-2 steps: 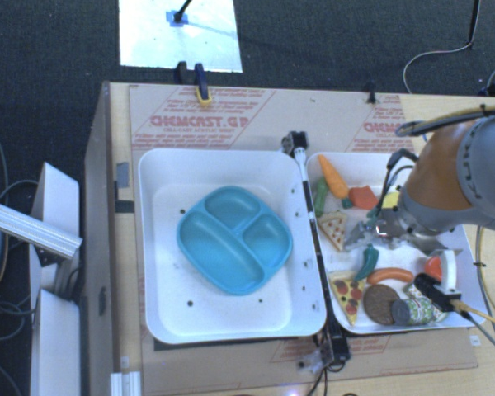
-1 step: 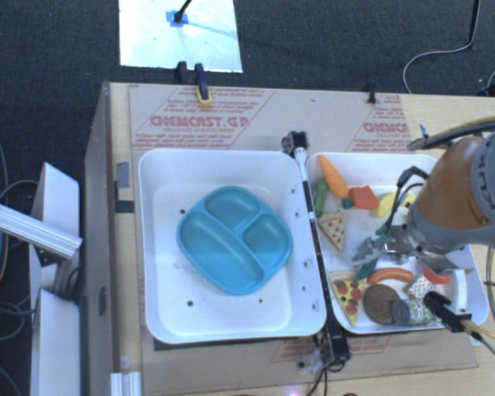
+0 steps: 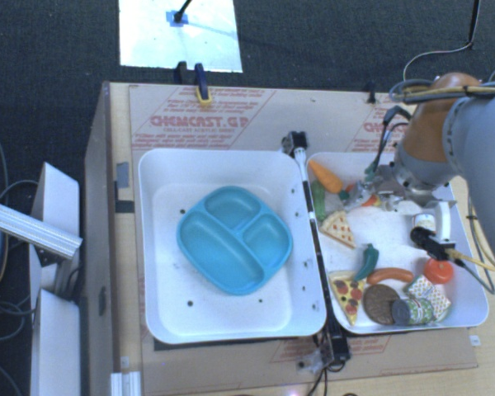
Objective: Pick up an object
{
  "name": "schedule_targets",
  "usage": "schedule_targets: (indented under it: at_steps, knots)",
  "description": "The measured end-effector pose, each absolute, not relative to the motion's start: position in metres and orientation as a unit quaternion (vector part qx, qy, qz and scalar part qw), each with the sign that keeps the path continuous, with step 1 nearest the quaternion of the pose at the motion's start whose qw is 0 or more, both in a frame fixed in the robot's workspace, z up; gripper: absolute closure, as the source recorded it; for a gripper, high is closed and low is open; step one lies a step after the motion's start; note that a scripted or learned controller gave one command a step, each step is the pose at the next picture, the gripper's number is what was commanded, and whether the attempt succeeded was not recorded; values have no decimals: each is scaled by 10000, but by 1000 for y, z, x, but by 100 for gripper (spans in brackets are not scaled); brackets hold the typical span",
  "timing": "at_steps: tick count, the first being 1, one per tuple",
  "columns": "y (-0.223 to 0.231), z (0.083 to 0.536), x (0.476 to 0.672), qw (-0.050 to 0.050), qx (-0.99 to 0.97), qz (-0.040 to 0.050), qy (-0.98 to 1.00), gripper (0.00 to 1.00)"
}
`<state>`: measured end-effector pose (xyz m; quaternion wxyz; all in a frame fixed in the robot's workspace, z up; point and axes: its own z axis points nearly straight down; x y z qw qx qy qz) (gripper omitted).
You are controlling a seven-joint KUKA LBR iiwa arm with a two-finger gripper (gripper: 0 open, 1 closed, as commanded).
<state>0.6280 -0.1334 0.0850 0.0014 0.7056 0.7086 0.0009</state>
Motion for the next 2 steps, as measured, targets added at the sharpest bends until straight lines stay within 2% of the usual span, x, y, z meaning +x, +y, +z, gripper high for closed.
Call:
schedule_targets:
  at_steps: [1,2]
  knots:
    - [-163,82,665,-130,7061,-50,7080,0]
    - [-165,92,664,-129,7048,-79,7093,100]
